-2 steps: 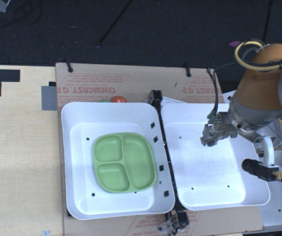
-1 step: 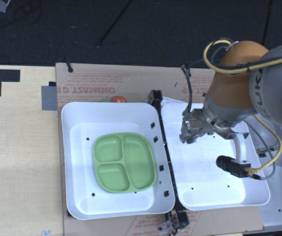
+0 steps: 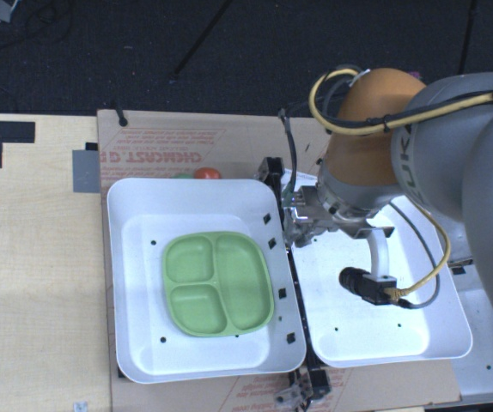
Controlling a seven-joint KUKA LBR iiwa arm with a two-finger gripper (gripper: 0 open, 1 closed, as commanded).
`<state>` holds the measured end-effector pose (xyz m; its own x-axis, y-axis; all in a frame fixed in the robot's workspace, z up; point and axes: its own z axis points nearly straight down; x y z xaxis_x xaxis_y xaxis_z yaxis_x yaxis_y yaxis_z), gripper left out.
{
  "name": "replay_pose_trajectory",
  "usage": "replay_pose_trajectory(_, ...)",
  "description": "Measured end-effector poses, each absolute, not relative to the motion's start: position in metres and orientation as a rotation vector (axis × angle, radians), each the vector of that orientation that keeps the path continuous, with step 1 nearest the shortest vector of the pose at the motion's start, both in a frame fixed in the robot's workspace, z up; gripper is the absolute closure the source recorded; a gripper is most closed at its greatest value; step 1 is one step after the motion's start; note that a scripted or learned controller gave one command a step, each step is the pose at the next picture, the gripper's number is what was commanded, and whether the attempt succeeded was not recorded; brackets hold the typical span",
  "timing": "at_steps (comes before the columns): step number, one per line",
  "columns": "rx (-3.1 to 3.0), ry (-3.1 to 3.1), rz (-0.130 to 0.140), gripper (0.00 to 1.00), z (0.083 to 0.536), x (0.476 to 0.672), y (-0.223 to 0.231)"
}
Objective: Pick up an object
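Clearly, the one thing ready to be picked is the green plate (image 3: 218,282), a divided dish with three compartments. It lies flat in the middle of the left bin (image 3: 135,230), with free white floor on all sides of it.

The gripper (image 3: 301,227) hangs low at the inner edge of the right bin (image 3: 418,333), just beside the wall that the two bins share. The wrist of the arm (image 3: 375,136) covers it from above, so I cannot tell if it is wide or narrow, and I see nothing held in it.

I judge the plate to be light, stiff plastic with a smooth and rather slippery surface. It should not bend or break under a grip. The difficulty is that it lies flat and is broad, so the gripper probably cannot span it across. The better place to take hold is a thin raised part: the outer rim on the side nearest the arm, or one of the ridges between the compartments. With a grip on the rim, the plate may tilt or slide out during the lift, because its weight hangs to one side.

Behind the left bin, a small red object (image 3: 206,174) rests on the brown cardboard (image 3: 156,148) that lies on the counter (image 3: 32,256).
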<state>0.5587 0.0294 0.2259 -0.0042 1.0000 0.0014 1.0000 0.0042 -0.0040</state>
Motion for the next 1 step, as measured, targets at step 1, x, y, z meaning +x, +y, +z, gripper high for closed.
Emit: replay_pose_trajectory(1,-2.216,-2.223,0.003,1.0,0.2164,0.5687,0.0783)
